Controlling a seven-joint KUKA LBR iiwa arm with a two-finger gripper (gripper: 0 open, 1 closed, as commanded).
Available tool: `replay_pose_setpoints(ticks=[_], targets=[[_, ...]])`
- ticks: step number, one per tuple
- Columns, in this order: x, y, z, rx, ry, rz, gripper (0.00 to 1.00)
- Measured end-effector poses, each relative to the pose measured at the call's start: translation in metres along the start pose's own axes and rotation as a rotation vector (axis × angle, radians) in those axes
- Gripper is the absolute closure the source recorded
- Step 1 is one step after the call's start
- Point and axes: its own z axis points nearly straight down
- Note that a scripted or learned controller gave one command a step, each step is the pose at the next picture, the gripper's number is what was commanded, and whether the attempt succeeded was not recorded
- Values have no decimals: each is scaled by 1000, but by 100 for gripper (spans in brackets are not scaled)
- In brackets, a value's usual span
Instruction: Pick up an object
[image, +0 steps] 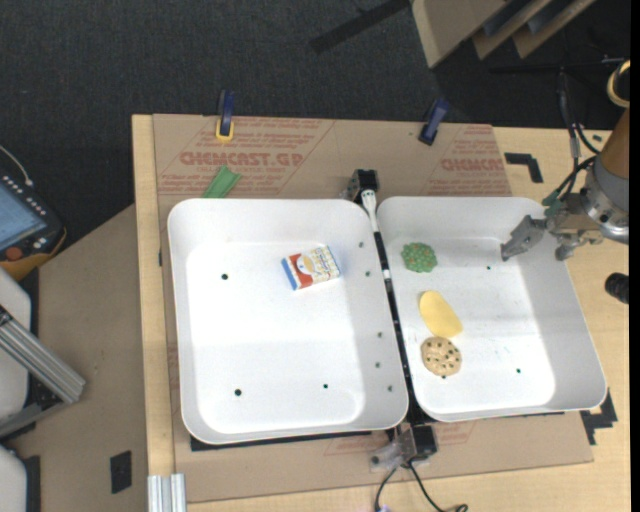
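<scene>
The right bin (560, 330) lies under the pincer (540, 240), which is spread and holds nothing. Left of it sits a green lump (419, 257); farther left and lower, a yellow piece (439, 313), then a cookie (440, 356). Best to centre above one before descending

A round green piece (419, 257) lies flat, nearest the end effector (541, 241), off to its left at about the same height. A yellow oval (439, 313) lies lower left of it, tilted. A brown speckled cookie (441, 356) sits just below the oval. A small red-white-blue box (311, 267) lies far left, flat, slightly askew.
</scene>
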Motion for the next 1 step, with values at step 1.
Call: replay_pose_setpoints(ticks=[1], targets=[[-17, 78, -111, -19, -9, -4, 0]])
